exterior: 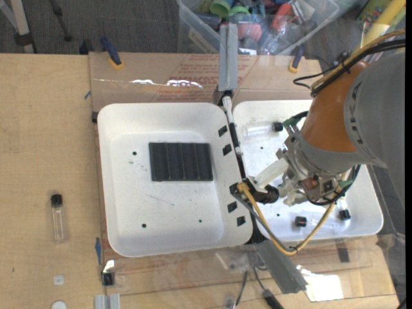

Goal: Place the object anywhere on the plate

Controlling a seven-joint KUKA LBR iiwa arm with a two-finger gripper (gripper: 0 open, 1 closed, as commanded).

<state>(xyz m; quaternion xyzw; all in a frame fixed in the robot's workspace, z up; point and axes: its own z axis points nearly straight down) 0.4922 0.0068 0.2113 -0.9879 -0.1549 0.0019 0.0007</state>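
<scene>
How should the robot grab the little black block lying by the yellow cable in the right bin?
Probably straight down from above, pinching the little black block across its opposite sides. It sits low on the flat floor of the right bin, so a sideways approach would catch little. The yellow cable lies close, so avoid that side.

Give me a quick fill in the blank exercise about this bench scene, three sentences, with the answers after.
1. The dark ribbed rectangular plate lies in the ______ white bin.
2. The grey arm with the orange band hangs over the ______ white bin.
3. The small clear vial with a black cap lies on the wooden bench, ______ the bins.

Answers: left; right; outside
</scene>
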